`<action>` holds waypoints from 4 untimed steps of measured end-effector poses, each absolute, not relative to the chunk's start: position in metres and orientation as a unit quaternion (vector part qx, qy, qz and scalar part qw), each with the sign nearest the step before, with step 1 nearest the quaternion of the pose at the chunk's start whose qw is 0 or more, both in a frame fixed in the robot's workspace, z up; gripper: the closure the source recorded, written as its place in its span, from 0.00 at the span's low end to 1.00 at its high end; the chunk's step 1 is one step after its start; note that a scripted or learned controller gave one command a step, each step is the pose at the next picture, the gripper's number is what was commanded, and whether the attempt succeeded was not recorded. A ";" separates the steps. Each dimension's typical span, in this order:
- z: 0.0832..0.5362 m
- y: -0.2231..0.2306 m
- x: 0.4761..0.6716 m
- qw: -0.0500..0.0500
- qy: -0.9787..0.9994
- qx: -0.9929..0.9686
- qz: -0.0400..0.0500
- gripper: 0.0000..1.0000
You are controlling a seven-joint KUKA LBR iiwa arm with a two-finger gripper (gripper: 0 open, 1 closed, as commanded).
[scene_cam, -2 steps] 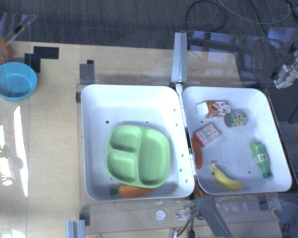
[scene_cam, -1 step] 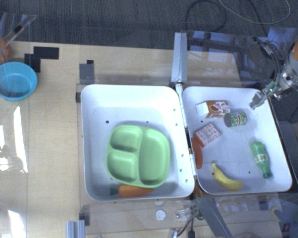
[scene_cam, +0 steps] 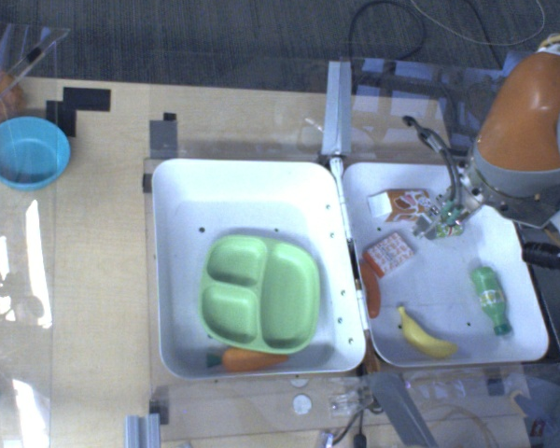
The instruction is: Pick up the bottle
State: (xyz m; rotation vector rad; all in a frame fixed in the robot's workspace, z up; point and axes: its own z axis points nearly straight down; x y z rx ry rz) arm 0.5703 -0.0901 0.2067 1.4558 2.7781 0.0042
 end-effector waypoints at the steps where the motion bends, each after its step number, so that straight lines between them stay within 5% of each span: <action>1: 0.227 -0.036 0.661 0.004 0.893 0.450 0.002 1.00; 2: 0.213 0.055 0.670 0.004 0.911 0.413 0.003 1.00; 3: 0.091 0.123 0.623 0.003 0.909 0.417 0.003 1.00; 4: 0.091 0.205 0.626 0.003 0.922 0.388 0.003 1.00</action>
